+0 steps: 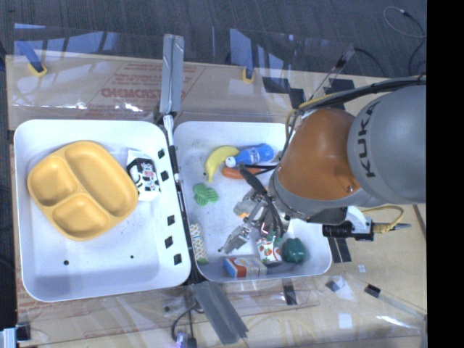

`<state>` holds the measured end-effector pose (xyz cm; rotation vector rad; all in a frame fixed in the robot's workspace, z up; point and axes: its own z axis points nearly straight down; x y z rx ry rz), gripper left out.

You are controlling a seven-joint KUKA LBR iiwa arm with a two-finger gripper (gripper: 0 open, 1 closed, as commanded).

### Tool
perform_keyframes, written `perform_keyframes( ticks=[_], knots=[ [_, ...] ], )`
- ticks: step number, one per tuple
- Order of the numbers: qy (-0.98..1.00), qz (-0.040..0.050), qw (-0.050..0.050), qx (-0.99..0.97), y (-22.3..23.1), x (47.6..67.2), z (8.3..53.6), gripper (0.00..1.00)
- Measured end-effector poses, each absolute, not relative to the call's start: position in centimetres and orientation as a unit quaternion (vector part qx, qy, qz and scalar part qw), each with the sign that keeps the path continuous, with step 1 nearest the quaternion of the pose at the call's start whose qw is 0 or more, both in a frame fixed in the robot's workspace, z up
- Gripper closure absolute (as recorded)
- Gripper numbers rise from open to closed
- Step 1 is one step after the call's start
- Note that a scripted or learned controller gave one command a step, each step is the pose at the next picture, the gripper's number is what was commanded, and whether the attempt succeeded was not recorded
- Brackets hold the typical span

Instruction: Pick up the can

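Observation:
The can (pixel 270 251), small with a red, white and green label, stands near the front of the right bin (pixel 190 194), beside a dark green object (pixel 294 251). My gripper (pixel 241 226) hangs low over the middle of that bin, just left of and slightly behind the can. Its two metal fingers (pixel 233 242) are spread apart and open, with nothing between them. The orange-banded wrist (pixel 319 158) covers the right part of the bin.
The right bin also holds a yellow banana (pixel 216 159), a blue bottle (pixel 255 154), a small green toy (pixel 206 193) and a blue-and-white carton (pixel 243 268) at the front wall. The left bin (pixel 94 267) holds a yellow divided plate (pixel 81 187) and a black-and-white object (pixel 144 175).

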<state>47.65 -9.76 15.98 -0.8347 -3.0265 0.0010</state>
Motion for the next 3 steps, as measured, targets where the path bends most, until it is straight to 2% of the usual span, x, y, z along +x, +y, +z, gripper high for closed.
perform_keyframes(
  ticks=[1,2,3],
  knots=[
    [-0.964,0.0001,0.001,-0.266,-11.0,58.0,9.1,0.00],
    [-0.971,-0.0001,-0.002,-0.239,-7.4,62.9,19.4,0.00],
    [-0.988,0.0001,0.000,-0.155,-6.1,54.7,19.2,0.00]
  ],
)
